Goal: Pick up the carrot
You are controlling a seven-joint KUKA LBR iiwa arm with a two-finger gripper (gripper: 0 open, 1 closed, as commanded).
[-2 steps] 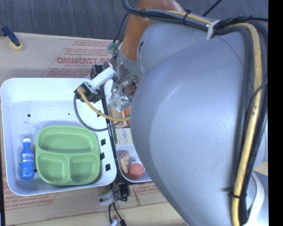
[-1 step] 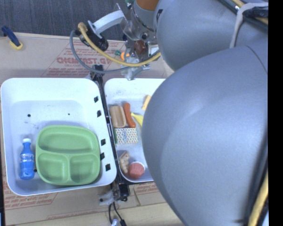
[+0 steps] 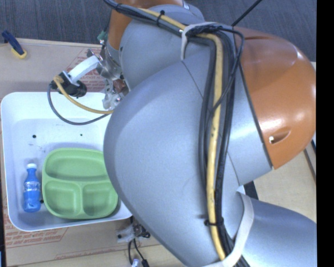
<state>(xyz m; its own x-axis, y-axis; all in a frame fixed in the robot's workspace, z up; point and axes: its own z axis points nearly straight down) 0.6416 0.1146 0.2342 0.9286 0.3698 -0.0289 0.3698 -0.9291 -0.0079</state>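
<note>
My grey arm (image 3: 211, 138) with its orange band (image 3: 278, 93) covers most of the camera view, reaching across from the right. It hides the right part of the left white bin (image 3: 14, 110) and everything to the right of it. My gripper (image 3: 110, 90) hangs at the back edge of the left bin, partly hidden behind the arm's own body. A white fitting (image 3: 80, 71) and a looping black and yellow cable (image 3: 72, 113) stick out to its left.
In the left bin's front part lies a green divided plate (image 3: 78, 182). A small blue bottle (image 3: 31, 188) lies just left of it. A blue and yellow clamp (image 3: 14, 43) sits on the bench's far left corner.
</note>
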